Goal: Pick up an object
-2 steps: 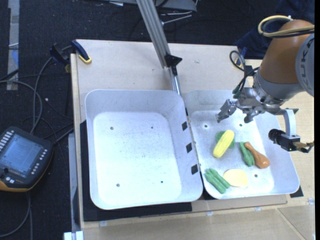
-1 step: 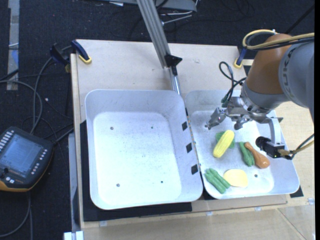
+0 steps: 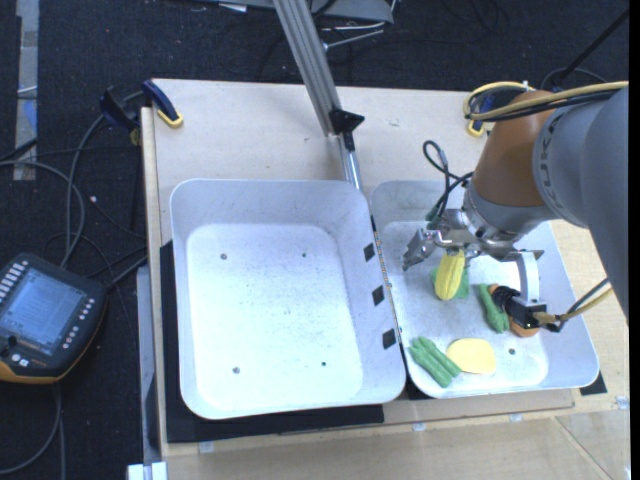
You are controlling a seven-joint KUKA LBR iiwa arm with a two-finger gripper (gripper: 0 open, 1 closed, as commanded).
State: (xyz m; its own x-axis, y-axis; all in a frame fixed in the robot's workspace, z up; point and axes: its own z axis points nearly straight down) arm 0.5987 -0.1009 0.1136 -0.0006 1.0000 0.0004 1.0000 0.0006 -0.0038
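Pale wooden bench [image 3: 250,133] on a dark floor [image 3: 80,188] with loose cables. A pendant [image 3: 40,313] with a lit screen lies on the floor off the bench's left edge. There's a clamp [image 3: 150,103] at the bench's far-left corner. A metal bar [image 3: 310,58] slants down from the top and ends at the far edge of the bins, over the seam between them. A yellow cable loop [image 3: 495,98] sits near the bench's far-right corner.

Two white bins sit side by side and touching. The left bin [image 3: 270,298] has a speckled floor, and small black marks run along the seam. The right bin [image 3: 545,363] holds all the loose things.

The arm [image 3: 590,158] comes in from the right, its orange band [image 3: 510,158] over the right bin's far half. The claw [image 3: 441,253] hangs over the bin just left of its middle. From this angle I cannot tell if it is apart or together, or if it has a grip on anything.

The corn [image 3: 450,278] is yellow with a greenish side. It is just under the claw, with its far end running up to it — contact unclear. A green strip [image 3: 492,308] lies just right of the corn, apart from it. A green pod [image 3: 433,360] lies at the bin's near-left corner. A flat yellow disc [image 3: 472,356] lies just beside the pod along the near edge, both well apart from the claw.
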